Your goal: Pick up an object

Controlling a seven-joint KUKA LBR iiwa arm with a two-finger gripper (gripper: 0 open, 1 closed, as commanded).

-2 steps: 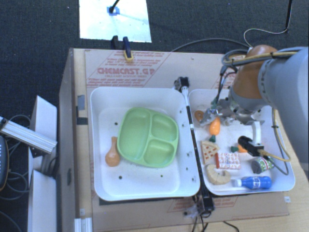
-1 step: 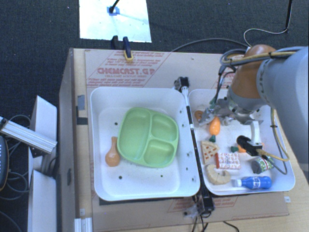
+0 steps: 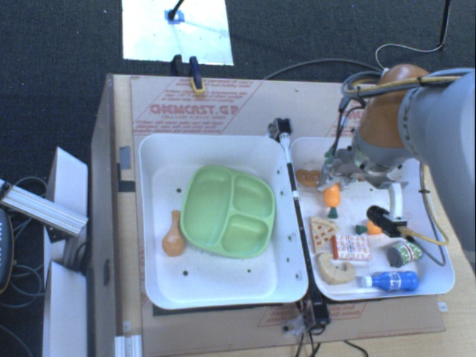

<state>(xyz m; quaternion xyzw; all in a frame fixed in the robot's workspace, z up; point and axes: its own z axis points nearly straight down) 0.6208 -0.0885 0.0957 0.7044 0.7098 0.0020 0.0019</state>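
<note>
My gripper [image 3: 335, 171] hangs over the back left part of the right bin [image 3: 444, 274], on the grey arm with its orange band. Just in front of it lies an orange toy carrot [image 3: 332, 196] with a green tip. A brown pastry piece [image 3: 307, 177] sits to the gripper's left by the bin wall. Nothing shows as held. Nearer the front lie a pizza slice [image 3: 322, 233], a red and white box [image 3: 350, 248], a tan cookie [image 3: 335, 269], a blue bottle [image 3: 387, 280] and a green can [image 3: 403, 253].
The left bin [image 3: 152, 199] holds a green divided plate [image 3: 227, 210] and a tan wooden spoon [image 3: 173, 239] at its left. A small orange piece [image 3: 373, 229] lies mid right bin. A black divider strip [image 3: 291, 184] runs between the bins.
</note>
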